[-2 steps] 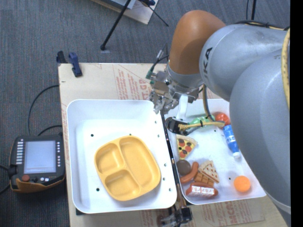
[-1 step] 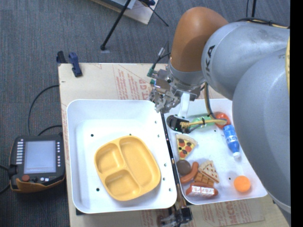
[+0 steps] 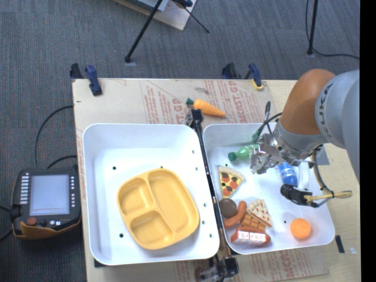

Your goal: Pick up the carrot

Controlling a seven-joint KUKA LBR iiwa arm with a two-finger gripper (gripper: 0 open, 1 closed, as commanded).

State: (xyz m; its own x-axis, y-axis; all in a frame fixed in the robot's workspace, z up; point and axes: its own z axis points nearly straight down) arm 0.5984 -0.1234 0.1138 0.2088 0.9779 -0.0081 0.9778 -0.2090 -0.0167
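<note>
The arm (image 3: 320,113) reaches over the right bin (image 3: 329,216), its gripper (image 3: 262,159) low beside a green bottle (image 3: 240,154); whether the jaws are open or closed cannot be told. The left bin (image 3: 106,151) holds a yellow divided tray (image 3: 157,208). The right bin holds a pizza slice (image 3: 230,181), a waffle (image 3: 257,214), a sausage (image 3: 236,214) and an orange ball (image 3: 301,228). The carrot (image 3: 207,107) lies on the bench (image 3: 141,96), behind both bins.

Orange carrot (image 3: 208,107) with green top, lying flat – on bench, behind bins
</note>
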